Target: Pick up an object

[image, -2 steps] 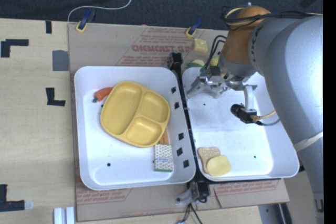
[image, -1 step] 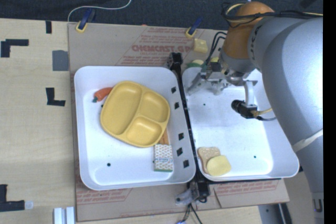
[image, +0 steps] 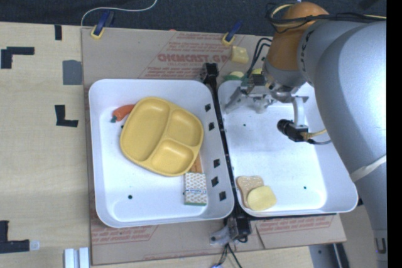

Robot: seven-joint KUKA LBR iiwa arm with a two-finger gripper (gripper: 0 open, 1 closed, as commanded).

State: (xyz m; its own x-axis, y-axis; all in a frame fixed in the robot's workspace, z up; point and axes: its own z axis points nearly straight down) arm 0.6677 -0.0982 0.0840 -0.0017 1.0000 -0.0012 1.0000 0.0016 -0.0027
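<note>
My gripper (image: 244, 96) hangs low over the far left corner of the right bin (image: 282, 160), under the orange band (image: 290, 41) of the arm. A green and white object (image: 233, 76) lies just beyond it at the bin's far rim. At the near left corner of the right bin rest a tan slice of toast (image: 247, 183) and a pale yellow round piece (image: 261, 198), touching each other. In the left bin (image: 107, 154) sit a yellow divided plate (image: 162, 135), an orange carrot-like piece (image: 122, 112) and a small white and green box (image: 195, 189).
A yellow block (image: 239, 54) lies on the cardboard behind the right bin. A black divider (image: 217, 135) runs between the two bins. A black cable fitting (image: 290, 129) hangs from the arm over the right bin. The big grey arm body covers the right side.
</note>
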